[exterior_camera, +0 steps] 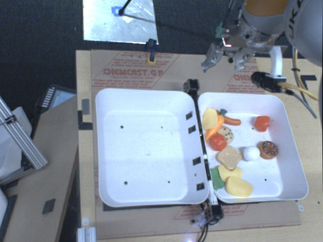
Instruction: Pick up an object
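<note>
My gripper hangs high above the bench, behind the far rim of the right bin, open with nothing between its fingers. Toy food lies in that bin. By the divider lie a yellow piece and an orange carrot, with a small orange sausage beside them. Farther right is a red piece. Below lie a speckled cookie, a red tomato, a slice of toast, a white ball and a chocolate donut. Near the front lie a green piece and a yellow lemon shape.
The left bin lies beside the right one, joined by a black hinged divider. A silver sheet lies at the back left. A grey rail slants at the left edge.
</note>
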